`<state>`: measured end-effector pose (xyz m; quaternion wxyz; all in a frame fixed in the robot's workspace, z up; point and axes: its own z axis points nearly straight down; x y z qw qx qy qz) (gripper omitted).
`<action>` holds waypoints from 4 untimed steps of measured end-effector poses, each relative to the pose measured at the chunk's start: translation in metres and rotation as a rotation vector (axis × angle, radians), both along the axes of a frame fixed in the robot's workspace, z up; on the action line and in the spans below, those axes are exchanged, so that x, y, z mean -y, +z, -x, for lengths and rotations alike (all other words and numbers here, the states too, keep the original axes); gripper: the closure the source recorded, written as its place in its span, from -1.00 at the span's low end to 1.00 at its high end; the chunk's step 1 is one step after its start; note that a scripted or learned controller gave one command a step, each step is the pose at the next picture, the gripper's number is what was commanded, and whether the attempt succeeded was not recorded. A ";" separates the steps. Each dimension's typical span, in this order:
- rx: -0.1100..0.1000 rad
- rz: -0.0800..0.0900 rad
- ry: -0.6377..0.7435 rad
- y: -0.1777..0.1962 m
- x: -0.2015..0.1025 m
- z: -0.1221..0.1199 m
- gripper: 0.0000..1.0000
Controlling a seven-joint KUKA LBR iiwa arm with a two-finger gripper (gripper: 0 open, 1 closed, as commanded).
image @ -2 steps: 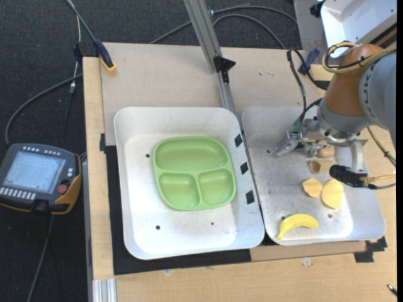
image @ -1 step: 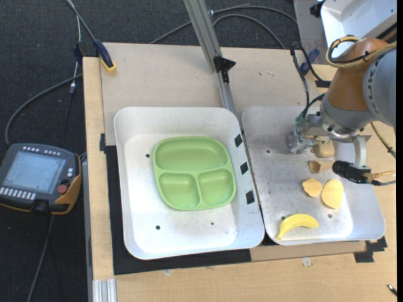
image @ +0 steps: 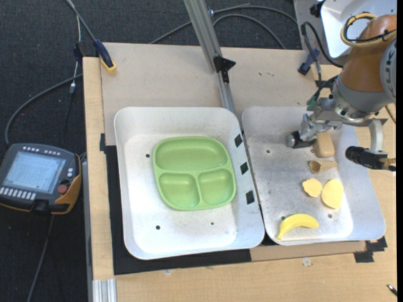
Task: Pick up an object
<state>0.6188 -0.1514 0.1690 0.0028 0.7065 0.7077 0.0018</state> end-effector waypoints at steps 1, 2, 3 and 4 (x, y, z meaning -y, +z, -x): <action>0.001 0.000 0.000 0.055 0.000 -0.002 1.00; -0.007 -0.001 0.000 0.045 0.000 -0.002 1.00; -0.010 -0.004 0.002 0.040 -0.046 0.027 1.00; -0.009 -0.005 0.004 0.055 -0.097 0.048 1.00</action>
